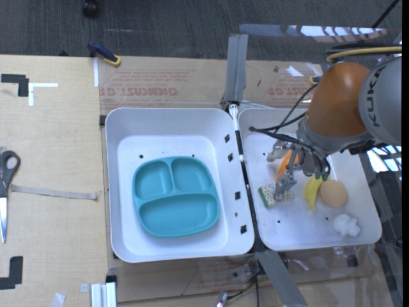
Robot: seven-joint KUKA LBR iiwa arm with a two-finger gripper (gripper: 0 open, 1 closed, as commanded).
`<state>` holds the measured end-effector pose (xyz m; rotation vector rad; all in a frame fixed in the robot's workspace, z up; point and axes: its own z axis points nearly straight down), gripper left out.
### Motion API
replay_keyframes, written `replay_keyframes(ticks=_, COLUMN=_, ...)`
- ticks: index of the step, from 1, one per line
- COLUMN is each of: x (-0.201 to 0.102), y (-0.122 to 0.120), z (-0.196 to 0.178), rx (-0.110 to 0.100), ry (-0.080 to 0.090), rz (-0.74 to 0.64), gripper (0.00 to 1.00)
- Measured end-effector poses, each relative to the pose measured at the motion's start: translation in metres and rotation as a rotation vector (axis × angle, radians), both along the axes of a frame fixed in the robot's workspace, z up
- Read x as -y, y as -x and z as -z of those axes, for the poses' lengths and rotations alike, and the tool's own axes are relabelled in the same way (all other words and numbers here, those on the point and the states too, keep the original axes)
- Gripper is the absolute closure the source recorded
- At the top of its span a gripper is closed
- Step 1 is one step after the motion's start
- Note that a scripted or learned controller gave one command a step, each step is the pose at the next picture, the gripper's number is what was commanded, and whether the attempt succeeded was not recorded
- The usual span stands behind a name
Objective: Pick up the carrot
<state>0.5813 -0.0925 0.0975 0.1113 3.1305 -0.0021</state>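
carrot [284,165]: orange, slim, tilted, partly hidden | place: right bin [268,232] | gripper [289,175]: over the carrot, grip cannot be told

Even, bright overhead lighting, with the white bins [172,123] near overexposure and only soft, short shadows under the teal plate [176,197] toward 6 o'clock. Specular glare marks the orange band [339,98] and metal framing [313,31] at 1 to 2 o'clock. Focus is moderately soft throughout, and small items beneath the wrist at 3 o'clock are perhaps slightly motion-blurred.
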Motion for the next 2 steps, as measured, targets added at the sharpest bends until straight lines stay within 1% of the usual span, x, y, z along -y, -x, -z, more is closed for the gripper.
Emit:
replay_keyframes(ticks=1, x=-0.001, y=-0.002, z=-0.011, rx=0.004, ry=0.0, rz=-0.003, gripper=1.0)
replay_keyframes(ticks=2, x=0.047, y=0.022, z=-0.027, rx=-0.003, ry=0.0, rz=-0.112, gripper=1.0)
